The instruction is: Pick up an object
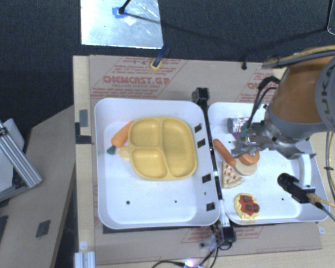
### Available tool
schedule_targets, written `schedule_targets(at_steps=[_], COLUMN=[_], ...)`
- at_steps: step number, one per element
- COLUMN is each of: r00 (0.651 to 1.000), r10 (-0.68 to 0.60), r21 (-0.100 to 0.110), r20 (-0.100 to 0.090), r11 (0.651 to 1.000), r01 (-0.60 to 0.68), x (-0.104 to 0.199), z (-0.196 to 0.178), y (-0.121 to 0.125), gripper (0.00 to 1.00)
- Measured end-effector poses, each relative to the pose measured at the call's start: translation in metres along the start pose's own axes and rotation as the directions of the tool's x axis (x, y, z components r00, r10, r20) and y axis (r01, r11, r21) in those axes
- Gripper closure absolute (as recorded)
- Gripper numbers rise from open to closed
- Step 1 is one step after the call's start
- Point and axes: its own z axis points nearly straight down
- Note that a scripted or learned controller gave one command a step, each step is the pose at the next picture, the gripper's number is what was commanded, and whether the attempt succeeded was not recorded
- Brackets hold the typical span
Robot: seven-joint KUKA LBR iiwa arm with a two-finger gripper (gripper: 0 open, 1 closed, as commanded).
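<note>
The end effector (247,144) hovers low in the right bin (318,216), just above a round orange toy (249,161); I cannot tell its state.

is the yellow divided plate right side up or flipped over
Right side up. The yellow plate in the left bin shows its three hollow compartments facing up, and nothing lies in them.

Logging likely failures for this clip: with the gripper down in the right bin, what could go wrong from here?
1. The gripper sits over a tight cluster: hot dog, pizza slice and a round orange piece. It may grab two things or knock one aside.
2. The hot dog lies near the bin wall, so a nudge could wedge it there.
</note>
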Motion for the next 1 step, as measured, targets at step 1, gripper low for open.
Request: schedule_targets(at_steps=[1], r00=[1.000], r10=[0.000], r21=[0.001], r20=[0.000], r11=[1.000], r01=[0.000], x=[0.0531], z=[0.0048], y=[0.0188], gripper=[1.00])
